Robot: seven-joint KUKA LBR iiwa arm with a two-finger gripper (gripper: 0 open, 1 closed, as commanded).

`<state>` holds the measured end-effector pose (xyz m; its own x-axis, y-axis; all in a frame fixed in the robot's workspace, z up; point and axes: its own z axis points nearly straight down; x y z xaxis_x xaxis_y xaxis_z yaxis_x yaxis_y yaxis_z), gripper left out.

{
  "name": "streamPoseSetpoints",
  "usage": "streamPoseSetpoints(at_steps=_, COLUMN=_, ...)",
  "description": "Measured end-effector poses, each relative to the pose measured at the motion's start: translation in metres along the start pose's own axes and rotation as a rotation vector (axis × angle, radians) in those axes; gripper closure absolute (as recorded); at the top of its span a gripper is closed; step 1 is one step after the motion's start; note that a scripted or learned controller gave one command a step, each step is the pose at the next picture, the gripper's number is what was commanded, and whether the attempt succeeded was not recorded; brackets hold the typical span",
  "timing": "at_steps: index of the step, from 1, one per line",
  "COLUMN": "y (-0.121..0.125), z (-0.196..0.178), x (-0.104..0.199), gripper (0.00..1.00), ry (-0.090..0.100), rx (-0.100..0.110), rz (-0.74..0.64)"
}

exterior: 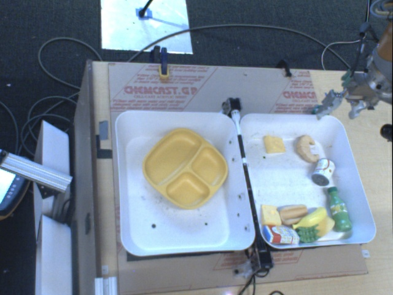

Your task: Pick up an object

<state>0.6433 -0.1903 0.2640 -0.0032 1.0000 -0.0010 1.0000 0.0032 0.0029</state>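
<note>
My gripper (339, 107) hovers above the far right corner of the right bin (353, 149), fingers spread open with nothing between them. Below it in that bin lie a tan bagel (306, 147), a yellow cheese square (274, 144) and a small silver can (322, 172). Along the bin's near side sit a green bottle (338, 209), a banana (319, 217), a hot dog bun (293, 212), a cheese wedge (270, 214), a small carton (282, 235) and a green vegetable piece (309, 232).
A yellow three-compartment plate (186, 168) lies in the left bin (132, 183). A black-and-white rod (240, 143) runs along the divide between the bins. Cables loop on the dark floor behind the bench.
</note>
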Motion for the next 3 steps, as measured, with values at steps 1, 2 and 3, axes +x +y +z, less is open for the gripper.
streamPoseSetpoints(at_steps=1, y=0.025, z=0.105, x=0.024, gripper=0.0, ry=0.002, rx=0.004, rz=-0.002)
streamPoseSetpoints(at_steps=2, y=-0.038, z=0.18, x=0.009, gripper=0.0, ry=0.0, rx=0.002, rz=0.002)
streamPoseSetpoints(at_steps=3, y=0.018, z=0.087, x=-0.016, gripper=0.0, ry=-0.001, rx=-0.003, rz=-0.001)
